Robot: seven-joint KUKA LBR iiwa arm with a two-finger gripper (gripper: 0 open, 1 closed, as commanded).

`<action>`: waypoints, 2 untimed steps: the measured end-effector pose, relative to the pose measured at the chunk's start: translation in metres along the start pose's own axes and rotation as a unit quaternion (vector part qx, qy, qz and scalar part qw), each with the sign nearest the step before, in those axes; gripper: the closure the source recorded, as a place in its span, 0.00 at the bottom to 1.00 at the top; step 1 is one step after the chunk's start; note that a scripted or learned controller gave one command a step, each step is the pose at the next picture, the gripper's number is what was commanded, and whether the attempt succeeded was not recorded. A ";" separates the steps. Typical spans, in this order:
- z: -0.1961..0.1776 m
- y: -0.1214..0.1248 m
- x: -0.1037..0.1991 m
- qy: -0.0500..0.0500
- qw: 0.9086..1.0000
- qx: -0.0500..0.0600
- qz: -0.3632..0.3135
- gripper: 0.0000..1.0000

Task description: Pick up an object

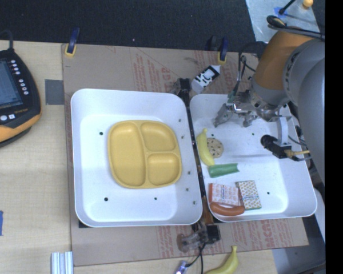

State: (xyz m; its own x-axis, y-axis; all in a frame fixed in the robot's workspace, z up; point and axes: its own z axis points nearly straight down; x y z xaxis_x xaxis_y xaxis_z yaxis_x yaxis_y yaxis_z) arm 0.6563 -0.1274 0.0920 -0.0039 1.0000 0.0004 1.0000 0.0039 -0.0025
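Arm (286, 61) reaches in from right, gripper (233, 114) low over right bin's (297, 201) back, fingers apart, holding nothing.

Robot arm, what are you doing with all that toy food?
The robot arm is reaching in from the right over the right bin, with its hand near the bin's back edge. Nothing is between its fingers yet. The toy food lies toward the bin's left and front: a banana, a cookie, a green piece, two flat packets and a hot dog. The left bin holds a yellow divided plate.
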 end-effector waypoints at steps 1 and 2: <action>0.001 -0.068 0.035 -0.001 1.000 0.001 0.000 0.00; 0.001 -0.080 0.035 -0.001 1.000 0.001 -0.001 0.00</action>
State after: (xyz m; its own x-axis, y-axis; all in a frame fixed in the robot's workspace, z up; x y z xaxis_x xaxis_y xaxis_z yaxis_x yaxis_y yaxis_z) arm 0.5759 -0.0929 0.0916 -0.0059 1.0000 -0.0011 1.0000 0.0059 -0.0055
